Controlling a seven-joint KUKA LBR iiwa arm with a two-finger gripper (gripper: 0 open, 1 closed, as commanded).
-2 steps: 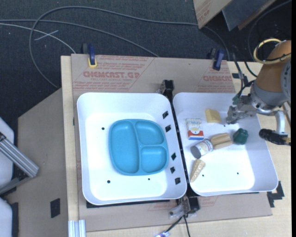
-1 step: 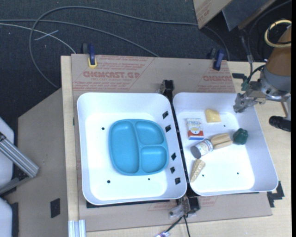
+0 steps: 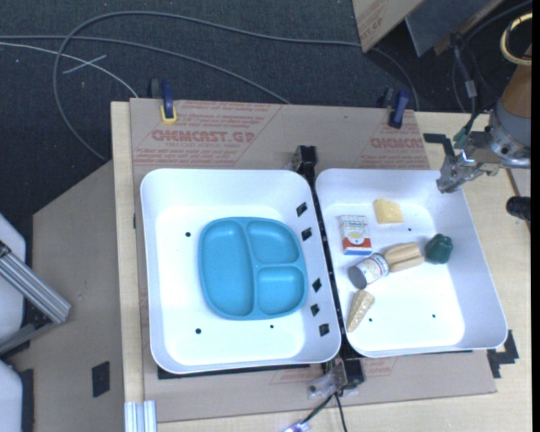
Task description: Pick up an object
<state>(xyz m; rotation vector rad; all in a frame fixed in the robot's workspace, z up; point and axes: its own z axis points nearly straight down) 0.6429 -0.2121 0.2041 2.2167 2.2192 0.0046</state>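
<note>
The right bin (image 3: 472, 329) holds a pale yellow wedge (image 3: 388, 211), a small red and white carton (image 3: 355, 234), a tan roll with a grey cap (image 3: 390, 261), a dark green lump (image 3: 438, 248) and a cream cone (image 3: 359, 310). My gripper (image 3: 453, 179) hangs above the right bin's far right corner, apart from all of these, with nothing seen between its fingers.
The left bin (image 3: 169, 337) bears a blue divided plate (image 3: 252, 267). A black hinge strip (image 3: 314, 253) runs between the bins. Clamps (image 3: 169, 108) grip the board's far edge, cables lie on the dark floor beyond, and a cardboard box (image 3: 380, 21) sits at the top.
</note>
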